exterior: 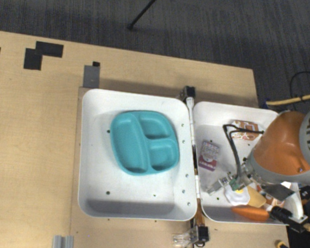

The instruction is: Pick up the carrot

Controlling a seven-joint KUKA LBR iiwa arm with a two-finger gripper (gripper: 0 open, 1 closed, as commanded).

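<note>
The carrot (251,213) is lying on its side in the right-hand bin (218,127), close against that bin's near wall and toward its near right corner. It is showing as a smooth, bright orange, elongated shape, stretching roughly parallel to the near wall. Its right end is slipping out of sight under the dark arm hardware, and pale items are crowding its upper edge.

Light wooden bench (27,152) bears black tape patches (41,54) at its far left. Dark grey carpet floor (74,4) lies beyond, crossed by a thin black stand leg (150,7).
</note>
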